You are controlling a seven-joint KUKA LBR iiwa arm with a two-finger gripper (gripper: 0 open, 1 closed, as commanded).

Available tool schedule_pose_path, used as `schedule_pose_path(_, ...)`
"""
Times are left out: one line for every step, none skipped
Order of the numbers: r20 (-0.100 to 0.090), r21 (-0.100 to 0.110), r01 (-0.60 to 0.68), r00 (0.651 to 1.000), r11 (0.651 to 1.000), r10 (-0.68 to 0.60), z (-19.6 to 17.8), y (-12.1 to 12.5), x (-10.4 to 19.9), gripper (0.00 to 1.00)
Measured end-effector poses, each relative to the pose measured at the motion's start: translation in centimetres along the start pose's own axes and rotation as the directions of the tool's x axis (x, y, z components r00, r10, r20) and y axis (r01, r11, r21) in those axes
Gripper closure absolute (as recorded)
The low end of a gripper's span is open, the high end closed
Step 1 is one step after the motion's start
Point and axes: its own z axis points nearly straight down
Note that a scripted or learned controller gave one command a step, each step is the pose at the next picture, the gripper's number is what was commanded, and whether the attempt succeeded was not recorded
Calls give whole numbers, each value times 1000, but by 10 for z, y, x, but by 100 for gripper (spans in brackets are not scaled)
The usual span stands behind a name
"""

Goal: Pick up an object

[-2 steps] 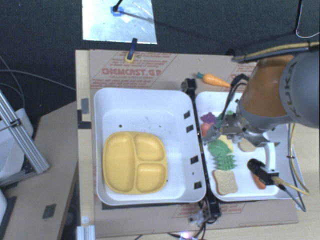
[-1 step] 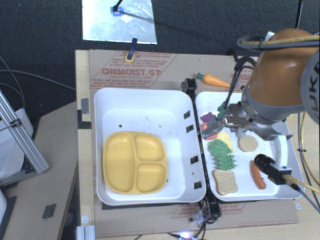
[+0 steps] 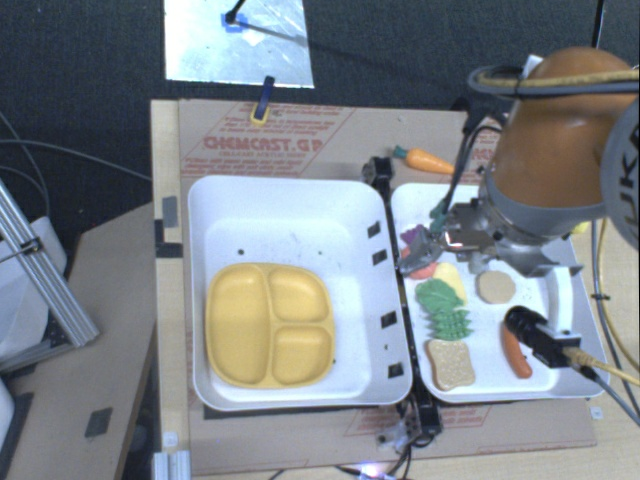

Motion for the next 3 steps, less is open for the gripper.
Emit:
schedule_pose_path(0, 7, 3, 1000, 1000, -3, 49, 20, 59, 0)
schedule_pose_path(0, 0, 1, 1000, 1000, -1, 76, 133, 99, 0)
schedule_pose_path(3, 22, -7, 1000, 1000, 7, 195, 48, 85, 0)
